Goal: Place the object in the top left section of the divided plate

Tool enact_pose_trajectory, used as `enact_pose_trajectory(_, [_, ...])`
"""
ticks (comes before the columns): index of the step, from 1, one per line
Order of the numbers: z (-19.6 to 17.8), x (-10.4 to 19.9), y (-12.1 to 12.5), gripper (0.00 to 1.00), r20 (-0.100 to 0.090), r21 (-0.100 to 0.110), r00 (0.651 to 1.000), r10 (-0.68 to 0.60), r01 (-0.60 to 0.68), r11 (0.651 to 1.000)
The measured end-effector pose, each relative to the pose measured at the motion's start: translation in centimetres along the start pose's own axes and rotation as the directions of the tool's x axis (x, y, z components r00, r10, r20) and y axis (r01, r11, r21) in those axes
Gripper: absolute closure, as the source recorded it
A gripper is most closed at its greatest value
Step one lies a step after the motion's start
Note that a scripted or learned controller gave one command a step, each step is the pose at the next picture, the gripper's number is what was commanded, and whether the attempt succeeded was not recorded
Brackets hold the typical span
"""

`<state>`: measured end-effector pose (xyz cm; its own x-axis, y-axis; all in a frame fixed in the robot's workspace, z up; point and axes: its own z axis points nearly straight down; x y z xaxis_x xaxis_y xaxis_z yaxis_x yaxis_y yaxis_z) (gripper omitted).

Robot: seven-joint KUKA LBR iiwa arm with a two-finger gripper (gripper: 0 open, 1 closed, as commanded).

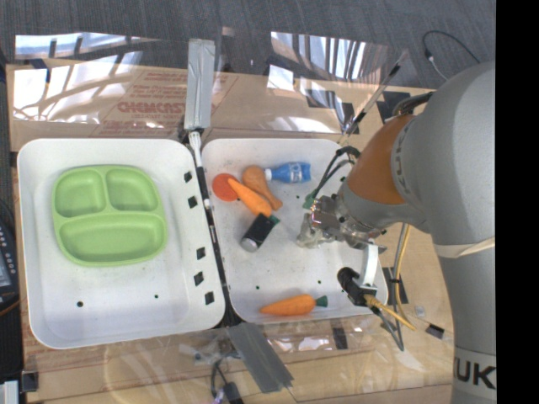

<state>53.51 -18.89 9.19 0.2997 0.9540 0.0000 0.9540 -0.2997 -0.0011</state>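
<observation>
A green divided plate (108, 214) lies in the left bin (50, 310), with two small sections at its far side and one long section at its near side. My gripper (309, 230) hangs low in the right bin (286, 272), over bare floor right of a black cylinder (257, 231). Nothing shows in its grasp. Further back in that bin lie a small blue and white bottle (290, 172), a tan pear-shaped piece (259, 182), an orange carrot-like piece (249, 197) and a red-orange disc (222, 186), clustered together. Near the front wall lies another carrot (290, 305).
A ridge with black clips (205, 225) separates the two bins. The grey arm with its orange band (383, 171) covers the right bin's right side. Cables and sticks (396, 305) lie past that bin's front right corner. Cardboard and tape run behind the bins.
</observation>
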Motion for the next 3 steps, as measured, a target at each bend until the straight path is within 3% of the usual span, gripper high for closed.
enact_pose_trajectory(1, [-0.1, -2.3, -3.7, 1.00, -0.001, 0.001, 0.991, 0.134, -0.134, 0.991])
enact_pose_trajectory(2, [-1.0, -2.2, -3.7, 1.00, -0.002, 0.004, 0.992, 0.129, -0.129, 0.992])
enact_pose_trajectory(3, [-1.5, -2.6, -4.7, 1.00, 0.001, 0.003, 0.915, 0.404, -0.404, 0.915])
